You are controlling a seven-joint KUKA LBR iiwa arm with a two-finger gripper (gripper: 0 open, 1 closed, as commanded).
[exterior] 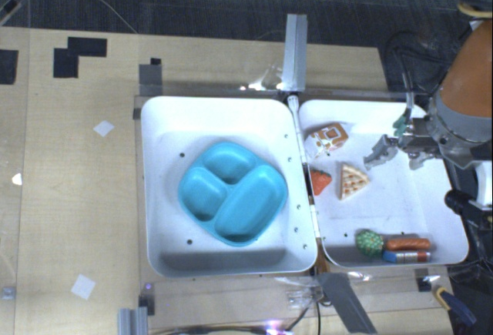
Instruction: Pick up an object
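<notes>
Tan waffle wedge lies just left and below the gripper, apart from it; whether the pincer is open cannot be told.

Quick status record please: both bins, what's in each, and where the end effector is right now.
left bin: blue three-compartment tray
right bin: gingerbread house toy, orange triangular piece, small red item by the divider, green round toy, orange marker-like object
end effector: over the right bin's upper part, holding nothing visible
nearest item: orange triangular piece
</notes>
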